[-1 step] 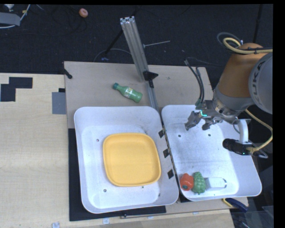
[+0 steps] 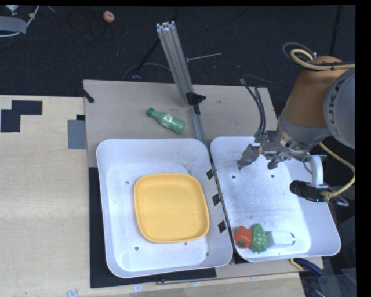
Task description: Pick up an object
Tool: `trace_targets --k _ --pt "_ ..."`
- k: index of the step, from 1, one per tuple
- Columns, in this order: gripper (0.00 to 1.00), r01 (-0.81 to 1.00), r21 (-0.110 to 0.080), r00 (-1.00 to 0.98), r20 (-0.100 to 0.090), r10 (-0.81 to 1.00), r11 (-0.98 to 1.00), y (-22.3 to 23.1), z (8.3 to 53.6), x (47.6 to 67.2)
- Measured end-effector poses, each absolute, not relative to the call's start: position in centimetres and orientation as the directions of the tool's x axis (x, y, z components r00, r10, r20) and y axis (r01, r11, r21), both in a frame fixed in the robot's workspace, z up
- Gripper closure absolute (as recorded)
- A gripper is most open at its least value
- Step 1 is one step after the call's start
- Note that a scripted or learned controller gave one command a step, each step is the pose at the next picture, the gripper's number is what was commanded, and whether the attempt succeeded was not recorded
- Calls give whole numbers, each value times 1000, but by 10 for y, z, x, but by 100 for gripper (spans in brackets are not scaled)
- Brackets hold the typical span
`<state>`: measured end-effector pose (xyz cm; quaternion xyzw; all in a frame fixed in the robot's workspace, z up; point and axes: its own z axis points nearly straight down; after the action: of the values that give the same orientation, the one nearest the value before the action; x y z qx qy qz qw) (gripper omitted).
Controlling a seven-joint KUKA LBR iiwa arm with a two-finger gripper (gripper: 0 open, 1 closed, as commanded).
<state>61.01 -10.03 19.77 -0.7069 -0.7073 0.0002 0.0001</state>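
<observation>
1. Camera view, nearest edge first: the right bin (image 2: 324, 232) holds a small cluster in its near left corner, a red toy (image 2: 243, 236) touching a green toy (image 2: 258, 238), with a white object (image 2: 282, 237) lying just beside them on the right.
2. The left bin (image 2: 110, 174) sits side by side with the right one, and a square yellow plate (image 2: 171, 207) lies flat across its middle.
3. Three small black clips (image 2: 215, 198) line the seam where the two bins meet.
4. Farther back over the right bin, the pincer (image 2: 262, 159) hangs above the bin's far part, well apart from the toys in the near corner.
5. Its two dark fingers (image 2: 248, 156) are spread apart with nothing between them.
6. The arm (image 2: 313, 110) carrying it comes in from the right, its orange band just above the wrist, with cables looping around it.
7. Beyond the bins, a green bottle (image 2: 166, 120) lies on its side on the bare tabletop (image 2: 127, 110).
8. A grey metal rail (image 2: 178, 58) slants away from the far edge of the bins toward the dark floor behind.
9. A small orange ball (image 2: 108, 16) rests on that floor at the far left.
</observation>
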Motion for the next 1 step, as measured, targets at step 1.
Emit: trace_targets --k 1 --pt "0 1000 -6 0 0 1000 0 -101 136 614"
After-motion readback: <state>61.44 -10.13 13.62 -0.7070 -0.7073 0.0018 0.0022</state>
